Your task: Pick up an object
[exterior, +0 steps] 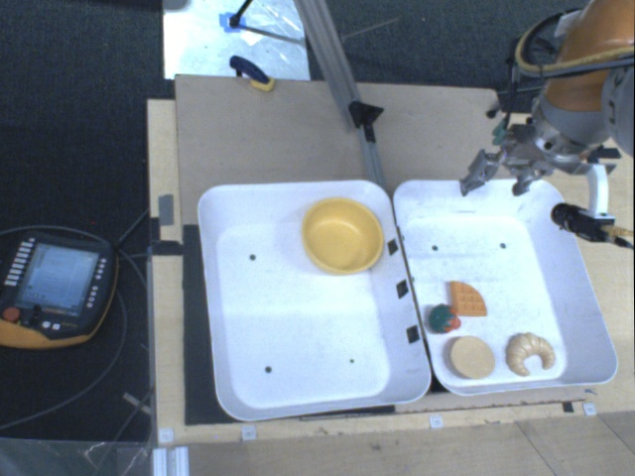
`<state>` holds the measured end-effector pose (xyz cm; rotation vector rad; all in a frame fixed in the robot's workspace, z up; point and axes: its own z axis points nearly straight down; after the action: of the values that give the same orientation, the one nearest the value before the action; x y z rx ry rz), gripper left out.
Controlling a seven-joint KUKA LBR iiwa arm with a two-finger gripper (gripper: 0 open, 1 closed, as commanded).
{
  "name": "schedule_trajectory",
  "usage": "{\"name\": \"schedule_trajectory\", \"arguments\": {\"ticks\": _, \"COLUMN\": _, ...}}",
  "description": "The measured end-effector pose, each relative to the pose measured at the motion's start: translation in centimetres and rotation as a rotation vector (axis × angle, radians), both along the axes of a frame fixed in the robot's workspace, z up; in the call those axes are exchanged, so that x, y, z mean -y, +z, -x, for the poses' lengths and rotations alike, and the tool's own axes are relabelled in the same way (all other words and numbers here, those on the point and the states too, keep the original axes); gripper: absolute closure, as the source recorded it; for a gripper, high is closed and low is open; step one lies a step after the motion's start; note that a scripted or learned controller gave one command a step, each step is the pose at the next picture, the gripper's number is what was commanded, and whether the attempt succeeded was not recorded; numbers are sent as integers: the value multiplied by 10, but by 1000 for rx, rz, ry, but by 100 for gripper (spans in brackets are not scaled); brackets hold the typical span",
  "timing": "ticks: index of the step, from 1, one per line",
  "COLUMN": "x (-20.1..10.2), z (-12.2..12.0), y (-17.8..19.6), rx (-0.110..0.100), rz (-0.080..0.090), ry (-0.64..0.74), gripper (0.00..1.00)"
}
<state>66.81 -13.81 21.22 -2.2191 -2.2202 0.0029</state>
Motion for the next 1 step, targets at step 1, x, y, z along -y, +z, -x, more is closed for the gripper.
{"name": "schedule_trajectory", "arguments": {"ticks": 1, "x": 9, "z": -4, "y": -47, "rx": 2, "rz": 1, "ry": -1, "gripper": 0}}
